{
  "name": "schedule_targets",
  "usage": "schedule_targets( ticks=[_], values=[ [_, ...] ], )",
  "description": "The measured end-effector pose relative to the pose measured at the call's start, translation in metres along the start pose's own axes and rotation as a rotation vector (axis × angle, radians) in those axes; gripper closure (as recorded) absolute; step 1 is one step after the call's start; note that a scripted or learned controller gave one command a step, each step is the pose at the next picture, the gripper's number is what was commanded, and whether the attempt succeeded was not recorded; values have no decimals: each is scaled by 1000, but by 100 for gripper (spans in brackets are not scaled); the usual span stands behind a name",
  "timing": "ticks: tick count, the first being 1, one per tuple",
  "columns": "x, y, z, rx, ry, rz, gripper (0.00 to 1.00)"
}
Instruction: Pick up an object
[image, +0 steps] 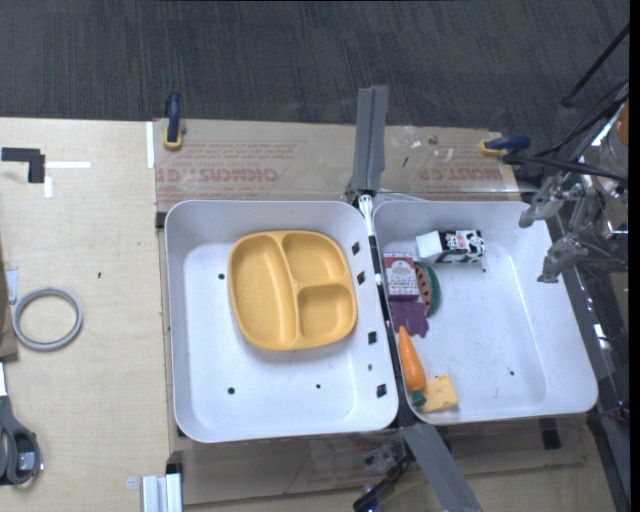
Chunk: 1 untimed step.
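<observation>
the camera view looks down at a slant on two white bins side by side on the bench. the left bin (190, 390) holds a yellow divided plate (292, 290), lying flat near its middle. the right bin (530, 340) holds the small things, all bunched along its left wall: a black-and-white milk carton (452, 245) lying on its side toward the far end, a small pink box (401, 276) just nearer, a dark green round piece (430, 287) touching that box on the right, a purple piece (411, 316) next to it, then an orange carrot (410, 364) and a yellow wedge (440, 394) at the near corner.

the gripper (565, 235) hangs at the right bin's far right edge, well apart from the cluster; the milk carton is the nearest thing to it, off to its left. nothing is visibly between its fingers, and whether they are spread or pressed together cannot be told.

on the bench left of the bins lie a grey tape ring (45, 318) and scissors (17, 452).
</observation>
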<state>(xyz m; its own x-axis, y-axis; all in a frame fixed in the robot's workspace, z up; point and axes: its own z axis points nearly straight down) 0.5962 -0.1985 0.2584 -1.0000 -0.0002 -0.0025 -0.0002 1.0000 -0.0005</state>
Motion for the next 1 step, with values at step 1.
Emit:
schedule_targets(
  ticks=[1],
  values=[
    [-53,34,58,1,0,434,0]
  ],
)
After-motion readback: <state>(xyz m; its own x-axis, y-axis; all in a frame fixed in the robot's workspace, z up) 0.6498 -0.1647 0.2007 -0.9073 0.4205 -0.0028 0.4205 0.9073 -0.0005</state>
